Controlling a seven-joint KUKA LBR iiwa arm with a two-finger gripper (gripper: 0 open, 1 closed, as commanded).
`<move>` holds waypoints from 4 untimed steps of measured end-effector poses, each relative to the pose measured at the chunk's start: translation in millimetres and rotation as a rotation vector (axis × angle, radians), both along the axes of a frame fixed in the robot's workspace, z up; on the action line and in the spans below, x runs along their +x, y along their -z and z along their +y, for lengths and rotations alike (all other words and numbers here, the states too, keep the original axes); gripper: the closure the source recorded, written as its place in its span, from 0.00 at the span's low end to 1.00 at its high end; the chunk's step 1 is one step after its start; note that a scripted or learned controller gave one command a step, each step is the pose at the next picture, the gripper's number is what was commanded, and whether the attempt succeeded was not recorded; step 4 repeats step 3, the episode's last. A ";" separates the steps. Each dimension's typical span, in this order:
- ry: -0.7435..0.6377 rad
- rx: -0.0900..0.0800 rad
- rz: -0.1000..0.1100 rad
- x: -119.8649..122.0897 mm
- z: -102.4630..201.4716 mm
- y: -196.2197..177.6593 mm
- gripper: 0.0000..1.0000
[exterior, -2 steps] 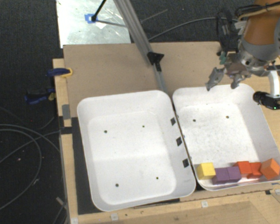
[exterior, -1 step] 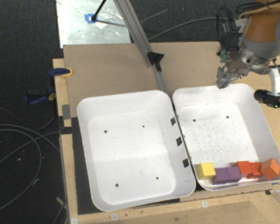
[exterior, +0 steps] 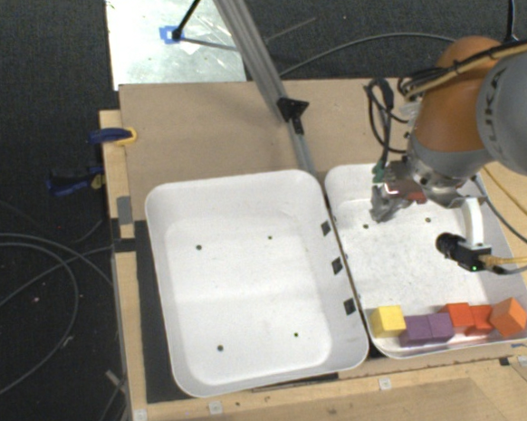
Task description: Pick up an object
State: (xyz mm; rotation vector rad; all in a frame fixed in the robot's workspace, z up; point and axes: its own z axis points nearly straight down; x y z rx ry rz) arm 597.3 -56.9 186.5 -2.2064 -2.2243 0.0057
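while the blocks lie bunched along the near wall of the right bin [exterior: 357, 243], a yellow block [exterior: 387, 319] leads the row on the left, touching a purple block [exterior: 428, 328], then a red-orange block [exterior: 467, 317] and, at the right corner, an orange block [exterior: 509, 316]. they sit pressed against the rim, probably because the shallow floor lets loose pieces slide to the low edge, which leaves little room for a finger on the wall side. farther back, over the bare speckled middle of that bin, the gripper [exterior: 387, 206] hangs near the far left corner, well apart from every block and holding nothing; how wide its jaws stand cannot be told from this slant. the grey arm [exterior: 510, 113] with its orange band [exterior: 450, 99] reaches in from the right, cables looping beside it. the left bin [exterior: 174, 285] lies alongside, beyond the dividing rims. any pick looks yet to begin, and the yellow block, with free space on its left, seems the easiest target.
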 end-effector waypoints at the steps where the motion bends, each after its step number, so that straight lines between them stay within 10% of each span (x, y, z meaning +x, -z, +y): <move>1: 0.004 -0.004 -0.014 4.1 -4.3 -15.3 1.00; 3: -0.005 0.000 -0.004 -108.3 121.1 -2.8 1.00; 4: -0.005 0.000 -0.004 -108.3 121.1 -2.8 1.00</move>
